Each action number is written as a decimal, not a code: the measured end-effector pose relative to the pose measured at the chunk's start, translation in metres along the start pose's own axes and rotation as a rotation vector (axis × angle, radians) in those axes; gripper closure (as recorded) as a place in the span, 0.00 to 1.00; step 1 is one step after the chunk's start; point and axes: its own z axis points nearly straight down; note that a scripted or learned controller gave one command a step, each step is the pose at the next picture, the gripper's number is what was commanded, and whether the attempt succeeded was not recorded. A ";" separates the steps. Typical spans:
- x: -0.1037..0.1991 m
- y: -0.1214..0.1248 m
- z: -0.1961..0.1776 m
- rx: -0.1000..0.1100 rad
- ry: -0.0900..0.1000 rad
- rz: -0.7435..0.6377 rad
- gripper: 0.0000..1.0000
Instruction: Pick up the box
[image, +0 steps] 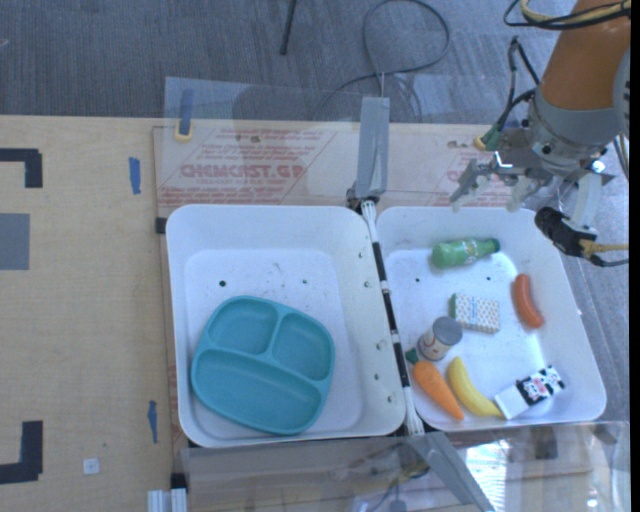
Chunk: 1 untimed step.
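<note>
The gripper (492, 186) hangs over the far rim of the right bin (590, 330), its two fingers spread apart with nothing between them. Just below it in the view lies a green bottle (464, 251); further toward the near side sit the box (475, 313) and a can (438, 339), with a sausage (527, 301) off to the arm's side, and a carrot (438, 389), banana (470, 389) and cow-patterned carton (530, 390) furthest from it. Well away, in the left bin (190, 240), rests a teal tray (263, 364).

Two bins (190, 235), one tray (262, 364), seven items.
</note>
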 end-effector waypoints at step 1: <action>0.006 -0.036 0.170 -0.003 0.000 -0.077 0.00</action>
